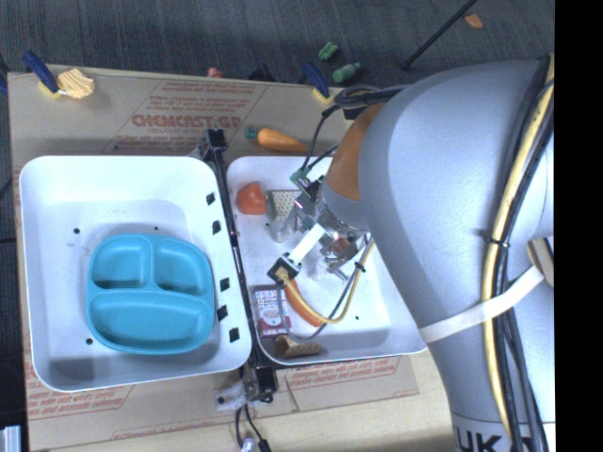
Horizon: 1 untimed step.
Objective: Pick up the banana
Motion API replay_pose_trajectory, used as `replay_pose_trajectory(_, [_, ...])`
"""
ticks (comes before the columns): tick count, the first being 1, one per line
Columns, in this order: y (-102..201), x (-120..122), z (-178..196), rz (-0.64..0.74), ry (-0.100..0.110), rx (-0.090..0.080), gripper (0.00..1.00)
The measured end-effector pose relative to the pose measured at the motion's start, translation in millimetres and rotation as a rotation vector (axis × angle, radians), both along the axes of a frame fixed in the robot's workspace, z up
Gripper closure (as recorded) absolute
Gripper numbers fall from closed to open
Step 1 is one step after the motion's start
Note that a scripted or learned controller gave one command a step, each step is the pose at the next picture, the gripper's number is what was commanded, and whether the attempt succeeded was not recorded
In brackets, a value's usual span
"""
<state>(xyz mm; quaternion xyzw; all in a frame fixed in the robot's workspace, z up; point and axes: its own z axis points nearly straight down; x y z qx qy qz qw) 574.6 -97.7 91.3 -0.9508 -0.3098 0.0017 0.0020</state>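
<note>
The banana (pixel 303 305) appears as a curved yellow-orange piece lying near the front of the right bin (pixel 377 332). Its upper end disappears under the gripper. The gripper (pixel 288 245) hangs low over the middle of the right bin, just above and behind the banana. The grey arm with its orange band (pixel 350 163) covers the bin's right side. Cables and metal parts of the wrist crowd the space around the banana, so I cannot see whether anything is gripped.
A red round object (pixel 250 198) lies at the right bin's back left. A red packet (pixel 269 311) and a brown item (pixel 300 348) lie at its front. A blue divided plate (pixel 149 292) sits in the left bin (pixel 47 186). An orange carrot (pixel 278 140) rests behind the bins.
</note>
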Motion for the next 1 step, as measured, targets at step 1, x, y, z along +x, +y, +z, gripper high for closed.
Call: replay_pose_trajectory(1, [113.9, 64.0, 101.1, -0.005, -0.001, 0.001, 0.00])
